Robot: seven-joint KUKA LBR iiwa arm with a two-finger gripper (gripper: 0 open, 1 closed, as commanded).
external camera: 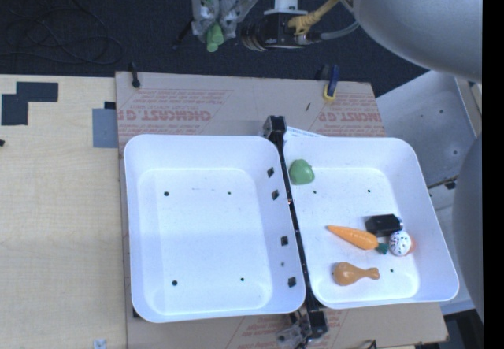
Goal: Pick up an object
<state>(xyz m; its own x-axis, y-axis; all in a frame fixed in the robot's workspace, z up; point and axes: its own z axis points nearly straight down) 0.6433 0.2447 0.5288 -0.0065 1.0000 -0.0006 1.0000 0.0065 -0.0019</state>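
Observation:
High above the bench, beyond the bins' far edge, my gripper (216, 31) hangs with a small green object (213, 38) between its fingertips, lifted well off both bins. In the right bin (429, 182) lie a green rounded piece (301, 172) near the divider, an orange carrot (353, 236), a black block (383, 223), a white dotted ball (400, 243) and a tan drumstick-shaped toy (354, 273).
The left bin (138, 182) sits beside the right one, with a black divider clip strip (283, 206) between them. Cardboard (236, 107) lies under both bins. The grey arm (417, 1) crosses the upper right. Cables trail on the dark floor at the top left.

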